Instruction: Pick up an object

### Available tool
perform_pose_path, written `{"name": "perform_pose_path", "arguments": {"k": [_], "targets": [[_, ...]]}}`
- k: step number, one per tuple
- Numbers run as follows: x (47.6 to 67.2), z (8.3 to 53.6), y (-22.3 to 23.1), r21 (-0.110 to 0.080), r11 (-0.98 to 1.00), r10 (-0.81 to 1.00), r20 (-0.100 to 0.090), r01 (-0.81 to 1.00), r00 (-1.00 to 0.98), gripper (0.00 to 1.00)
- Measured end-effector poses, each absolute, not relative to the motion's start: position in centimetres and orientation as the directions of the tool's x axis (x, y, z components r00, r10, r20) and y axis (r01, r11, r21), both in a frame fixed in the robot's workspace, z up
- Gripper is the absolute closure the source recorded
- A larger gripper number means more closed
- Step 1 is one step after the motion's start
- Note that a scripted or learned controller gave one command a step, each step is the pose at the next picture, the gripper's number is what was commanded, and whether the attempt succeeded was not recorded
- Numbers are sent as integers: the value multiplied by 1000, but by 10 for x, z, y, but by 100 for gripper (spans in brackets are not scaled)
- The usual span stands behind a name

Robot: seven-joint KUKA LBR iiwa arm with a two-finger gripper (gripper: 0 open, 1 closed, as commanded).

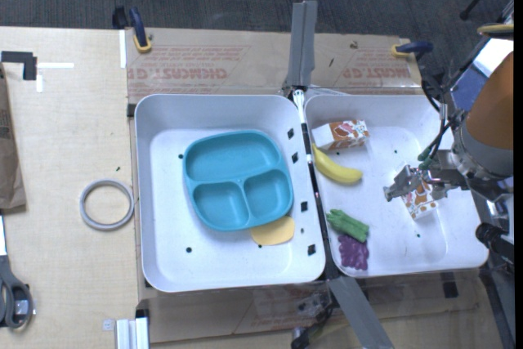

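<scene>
Seemingly the pick is midway. On the table, the left bin (155, 200) holds one blue tray (237, 180) and one yellow piece (274, 233). The right bin (458, 257) holds one banana (335, 167), one green-and-purple toy (350, 237), one carton (347, 133). The gripper (411, 188) pinches one small packet (421, 202), still low; lifting remains.

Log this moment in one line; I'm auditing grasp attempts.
phase: grasp attempt | claw: right bin, over small carton | hold: unconfirmed | nearby: banana
</scene>
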State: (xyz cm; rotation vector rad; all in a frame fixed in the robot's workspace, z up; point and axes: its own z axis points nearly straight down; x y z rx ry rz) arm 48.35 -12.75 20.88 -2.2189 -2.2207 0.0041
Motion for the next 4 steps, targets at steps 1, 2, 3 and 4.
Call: {"name": "perform_pose_path", "arguments": {"k": [1, 2, 3, 4], "targets": [[511, 92, -204, -1, 121, 993, 1, 993, -121, 0], [511, 101, -206, 0, 117, 993, 0, 993, -117, 100], [572, 235, -163, -2, 27, 1000, -1, 1000, -27, 100], [628, 216, -207, -2, 39, 999, -2, 999, -39, 100]]}}
